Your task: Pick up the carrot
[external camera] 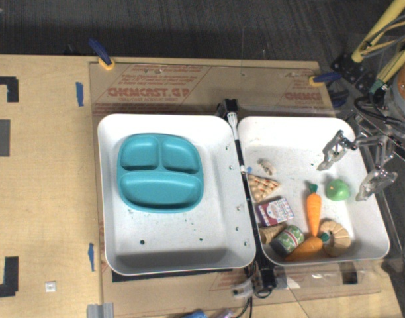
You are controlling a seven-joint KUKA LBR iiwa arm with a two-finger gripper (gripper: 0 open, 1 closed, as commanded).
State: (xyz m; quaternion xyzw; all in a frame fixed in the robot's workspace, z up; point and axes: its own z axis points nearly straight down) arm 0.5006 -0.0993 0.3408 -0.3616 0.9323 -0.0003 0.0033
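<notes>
- The gripper [353,164] hangs over the right side of the right bin [288,132], its two metal fingers spread wide apart with nothing between them; one fingertip [332,152] sits toward the bin's middle, the other at the bin's right rim
- The arm enters from the right edge, a dark wrist with cables above the gripper
- A green round toy fruit [337,191] lies just below the gap between the fingers, near the right wall
- The carrot [313,211], orange with a small green top, lies lengthwise in the right bin just left of the green fruit, below the gripper and apart from it
- Below the carrot, a second orange piece [307,247] lies against the bin's front wall, beside a tan and brown toy [336,236]
- A dark green can [288,239] lies on its side left of that, touching the orange piece
- A maroon packet [275,211] and a waffle-patterned wedge [262,187] lie near the left wall; a small pale bit [265,167] sits above them
- The left bin [123,244] holds a teal divided plate [161,171], three compartments, in its upper part
- Both bins rest on a cardboard sheet [202,85] held by blue and yellow clamps [102,53]
</notes>
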